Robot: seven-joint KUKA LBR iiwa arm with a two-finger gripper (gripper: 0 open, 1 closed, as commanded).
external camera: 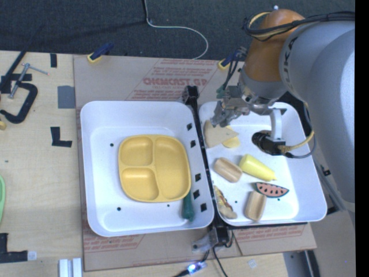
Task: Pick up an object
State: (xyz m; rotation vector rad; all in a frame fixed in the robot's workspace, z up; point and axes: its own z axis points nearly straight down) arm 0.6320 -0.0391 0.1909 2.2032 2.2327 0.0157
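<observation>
Cardboard-topped bench is carrying the whole show, with two white bins sitting side by side: the left bin and the right bin. The gripper is hanging low at the right bin's far-left corner, just above a pale cheese-like wedge, and that wedge is looking like the target. From this slant, whether it is spread or pinched together cannot be told, and nothing is visibly caught in it, so I'm reading this as the approach or descent, with the grasp itself not yet secured. The next move, I'd say, is calling for a straight drop onto the wedge, keeping off the bin's left wall right beside it, then a firm close and a clean lift. Counting the right bin: one wedge, one tan bread roll near the middle, one yellow cone-like piece just beside it, one watermelon slice toward the near-right corner, one light brown loaf piece at the near edge, and one speckled banana-like piece along the near-left wall; six objects in all. The left bin is carrying one yellow divided plate in its middle and one green item near its near-right corner. Two bins, one arm, eight loose things.
</observation>
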